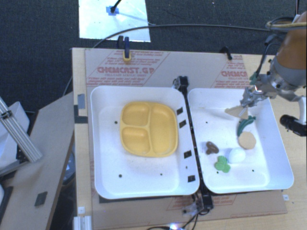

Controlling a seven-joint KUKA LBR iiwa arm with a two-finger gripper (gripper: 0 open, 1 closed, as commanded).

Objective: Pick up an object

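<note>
My gripper hangs over the back right part of the right bin. A tan wedge-shaped piece lies just below and left of its tip; whether they touch is unclear. A teal curved piece lies just in front of the wedge. Nearer the front are a round tan disc, a white egg-like ball, a small green piece and a brown lump.
The left bin holds a yellow divided plate. A black divider with clips runs between the bins. The grey arm with its orange band reaches in from the right. A clamp stands behind the bins.
</note>
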